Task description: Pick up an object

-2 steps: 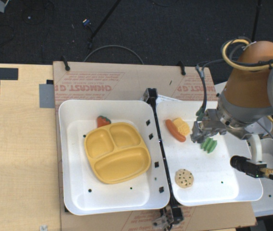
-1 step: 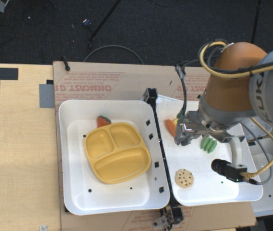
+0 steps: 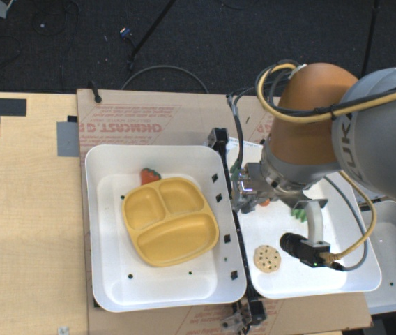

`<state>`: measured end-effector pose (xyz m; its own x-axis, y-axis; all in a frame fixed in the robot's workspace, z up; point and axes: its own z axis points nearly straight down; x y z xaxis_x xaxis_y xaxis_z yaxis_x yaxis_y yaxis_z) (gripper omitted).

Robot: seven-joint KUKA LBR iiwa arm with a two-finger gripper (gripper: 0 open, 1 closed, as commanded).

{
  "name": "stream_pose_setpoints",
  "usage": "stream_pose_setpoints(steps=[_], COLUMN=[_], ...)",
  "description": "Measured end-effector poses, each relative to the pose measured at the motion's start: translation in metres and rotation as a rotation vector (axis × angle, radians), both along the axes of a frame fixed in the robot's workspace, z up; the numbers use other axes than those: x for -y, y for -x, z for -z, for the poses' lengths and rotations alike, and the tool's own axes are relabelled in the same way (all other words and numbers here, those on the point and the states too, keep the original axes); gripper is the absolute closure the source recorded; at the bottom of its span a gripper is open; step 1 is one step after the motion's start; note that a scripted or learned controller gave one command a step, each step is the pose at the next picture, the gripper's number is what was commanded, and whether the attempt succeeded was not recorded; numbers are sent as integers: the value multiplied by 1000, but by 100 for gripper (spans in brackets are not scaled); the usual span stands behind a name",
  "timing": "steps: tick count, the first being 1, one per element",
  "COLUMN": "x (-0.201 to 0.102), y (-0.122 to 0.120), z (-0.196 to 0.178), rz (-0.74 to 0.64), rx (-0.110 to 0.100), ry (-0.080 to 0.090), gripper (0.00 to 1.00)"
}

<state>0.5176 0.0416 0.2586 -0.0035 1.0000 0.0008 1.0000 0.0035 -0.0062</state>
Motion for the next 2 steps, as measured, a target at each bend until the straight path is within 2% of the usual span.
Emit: stream_pose_setpoints(steps=[1, 2], x=[-53, -51], y=[9, 9], z=[-1, -1], rz=[-2, 2], rx=[1, 1], ry=[0, 1], gripper=[100, 0])
